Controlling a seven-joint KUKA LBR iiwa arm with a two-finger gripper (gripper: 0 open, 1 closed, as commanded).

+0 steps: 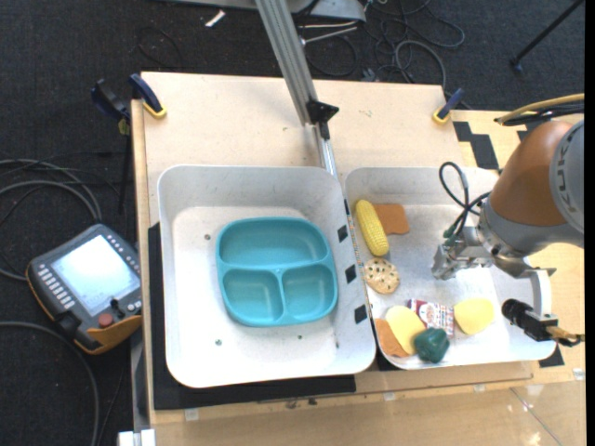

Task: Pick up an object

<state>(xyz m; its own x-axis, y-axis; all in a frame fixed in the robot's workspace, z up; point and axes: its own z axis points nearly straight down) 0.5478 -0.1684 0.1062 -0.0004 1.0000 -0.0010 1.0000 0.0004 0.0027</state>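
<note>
just tool above right bin

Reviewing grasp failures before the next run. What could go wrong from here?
1. The gripper hangs over bare floor of the right bin, beside no item; closing here likely grabs nothing.
2. The yellow pieces, packet and green toy sit tightly clustered, so a descent there may shove neighbours.

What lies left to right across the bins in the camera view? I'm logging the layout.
Teal divided tray → corn cob → pincer → yellow piece. The cookie, orange piece and front-edge cluster overlap these in the order, so they are left out.
</note>
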